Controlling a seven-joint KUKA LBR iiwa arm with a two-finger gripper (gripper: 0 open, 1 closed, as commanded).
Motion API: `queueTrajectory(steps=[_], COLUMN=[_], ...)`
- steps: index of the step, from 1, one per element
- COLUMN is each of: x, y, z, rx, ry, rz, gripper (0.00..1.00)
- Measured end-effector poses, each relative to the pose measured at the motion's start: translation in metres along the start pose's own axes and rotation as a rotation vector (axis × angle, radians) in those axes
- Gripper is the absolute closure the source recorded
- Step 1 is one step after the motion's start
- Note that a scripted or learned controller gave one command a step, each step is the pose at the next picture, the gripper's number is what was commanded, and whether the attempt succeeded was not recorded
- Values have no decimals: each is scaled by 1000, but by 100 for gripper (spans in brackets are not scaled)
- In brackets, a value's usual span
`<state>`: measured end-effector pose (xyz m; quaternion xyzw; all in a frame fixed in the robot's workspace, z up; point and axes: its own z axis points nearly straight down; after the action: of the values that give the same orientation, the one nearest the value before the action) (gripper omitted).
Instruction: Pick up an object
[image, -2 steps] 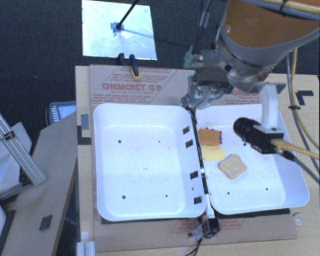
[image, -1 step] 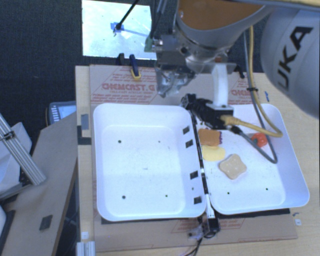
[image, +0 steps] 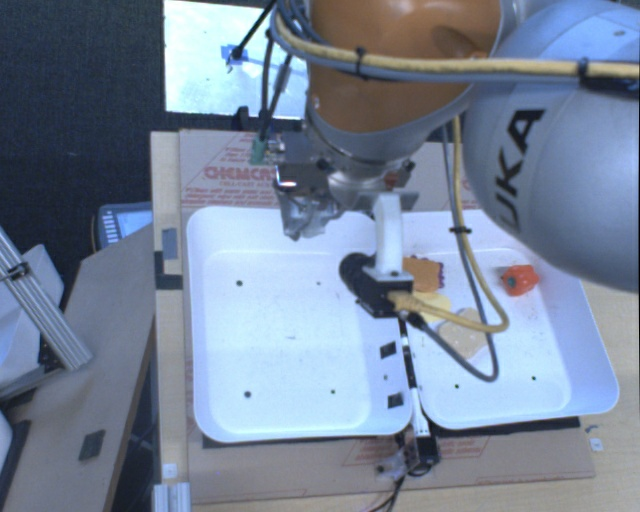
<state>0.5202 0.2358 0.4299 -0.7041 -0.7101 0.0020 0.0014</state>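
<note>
Presently the arm (image: 540, 150) is reaching in from the right and is hanging its gripper (image: 302, 215) over the rear wall of the left bin (image: 290, 340), near the seam between the two bins. From this slant the wrist is covering most of the gripper, so it cannot be told whether it is open or closed. Nothing is showing in its grasp.

The candidate things are lying in the right bin (image: 550, 370). An orange piece (image: 517, 280) is sitting alone toward the far right. A brown piece (image: 428, 272) is lying near the seam, and a beige piece (image: 465, 335) is lying just in front of it. A black fitting (image: 372, 285) on a white post is hanging beside the brown piece, and a yellow cable (image: 450, 318) is trailing across the beige piece, so both are partly masked.

In my judgement the pick is not yet underway: the gripper is standing well apart from all three pieces and on the wrong side of the seam. The orange piece is looking like the soundest target, since it is lying apart from its neighbours and clear of the cable. The next move is calling for travel rightward before any descent.
</note>
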Motion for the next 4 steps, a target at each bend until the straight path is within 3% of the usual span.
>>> queueTrajectory(steps=[1, 2, 3, 4], x=[-2, -2, -1, -1], y=[-36, -35, -31, 2], z=[124, 255, 147, 88], rx=[8, 6, -15, -14], ry=[-4, -4, 6, 4], rz=[8, 8, 4, 5], gripper=[100, 100, 100, 100])
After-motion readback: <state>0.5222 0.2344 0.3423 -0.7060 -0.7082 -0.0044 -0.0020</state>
